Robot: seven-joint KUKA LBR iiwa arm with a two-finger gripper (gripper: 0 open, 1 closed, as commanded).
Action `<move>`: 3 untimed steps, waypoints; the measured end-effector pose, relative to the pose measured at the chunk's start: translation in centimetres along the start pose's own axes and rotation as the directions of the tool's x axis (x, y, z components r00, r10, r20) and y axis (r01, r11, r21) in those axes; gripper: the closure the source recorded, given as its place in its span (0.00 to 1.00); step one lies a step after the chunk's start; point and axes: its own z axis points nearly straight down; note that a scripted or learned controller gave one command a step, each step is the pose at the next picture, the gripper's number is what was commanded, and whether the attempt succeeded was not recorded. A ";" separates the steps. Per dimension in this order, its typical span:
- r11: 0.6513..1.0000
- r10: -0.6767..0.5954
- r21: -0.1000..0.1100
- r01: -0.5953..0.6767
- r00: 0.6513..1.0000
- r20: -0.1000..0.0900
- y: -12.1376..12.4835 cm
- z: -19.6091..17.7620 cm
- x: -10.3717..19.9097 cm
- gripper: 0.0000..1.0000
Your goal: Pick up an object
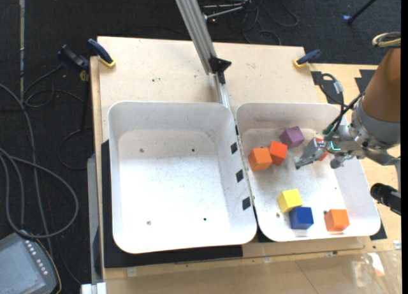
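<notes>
A pale, speckled bench [191, 69] with clamps at its far corners stands on dark carpet strewn with cables, bearing two shallow white bins: the left bin [172, 178] well away from the gripper [310, 154], the right bin [357, 203] beneath it. Whether the gripper's fingers are spread or pressed together cannot be told; it hangs low over the right bin. Just beside it lie a purple cube [293, 136] and two touching orange cubes [268, 155], while a yellow cube [289, 199], blue cube [301, 217] and another orange cube [336, 220] sit nearer the front; being cubes, none has a long axis.
</notes>
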 end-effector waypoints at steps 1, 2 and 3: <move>1.000 0.002 -0.004 -0.002 1.000 0.001 0.1 -0.2 0.0 0.00; 1.000 0.003 0.002 -0.003 1.000 -0.001 0.5 5.8 0.7 0.00; 1.000 0.003 0.001 -0.003 1.000 -0.001 0.7 10.2 1.0 0.00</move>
